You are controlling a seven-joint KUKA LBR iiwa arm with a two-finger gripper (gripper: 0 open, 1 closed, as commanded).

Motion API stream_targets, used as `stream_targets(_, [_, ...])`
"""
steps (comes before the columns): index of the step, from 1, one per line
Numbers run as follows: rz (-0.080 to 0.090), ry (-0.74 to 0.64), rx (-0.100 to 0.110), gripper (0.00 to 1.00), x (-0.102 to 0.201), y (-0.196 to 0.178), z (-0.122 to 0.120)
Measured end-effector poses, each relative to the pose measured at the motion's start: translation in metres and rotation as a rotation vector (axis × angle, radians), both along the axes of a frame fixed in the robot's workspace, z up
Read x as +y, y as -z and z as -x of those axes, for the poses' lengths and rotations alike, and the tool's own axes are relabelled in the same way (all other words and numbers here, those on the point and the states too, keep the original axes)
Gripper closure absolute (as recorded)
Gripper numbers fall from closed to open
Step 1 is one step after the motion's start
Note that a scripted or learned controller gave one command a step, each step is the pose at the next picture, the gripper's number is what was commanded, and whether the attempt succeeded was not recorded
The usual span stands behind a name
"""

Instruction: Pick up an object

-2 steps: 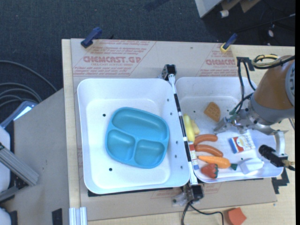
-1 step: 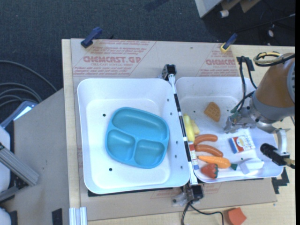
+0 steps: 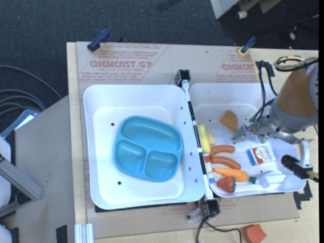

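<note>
Lowest in my right bin lie a carrot and strawberry; my claw hovers above, near the cracker, its state I cannot tell

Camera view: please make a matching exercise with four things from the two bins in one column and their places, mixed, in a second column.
Things:
1. blue divided plate
2. cracker
3. carrot
4. milk carton

Places:
A. far part of the right bin, lying alone
B. near edge of the right bin, below two sausages
C. middle of the left bin
D. right bin, beside the gripper

Pairs: 1-C, 2-A, 3-B, 4-D
</note>
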State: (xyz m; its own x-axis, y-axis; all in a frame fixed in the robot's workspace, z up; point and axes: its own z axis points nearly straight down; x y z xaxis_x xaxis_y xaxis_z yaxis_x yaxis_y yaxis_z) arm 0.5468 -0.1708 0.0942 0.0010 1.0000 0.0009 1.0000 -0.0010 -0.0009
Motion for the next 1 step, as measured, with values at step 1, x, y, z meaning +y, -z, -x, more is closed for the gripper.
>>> stream_targets(1, [0.001,-0.002,-0.002,0.00,0.0447,0.0098,-0.0319])
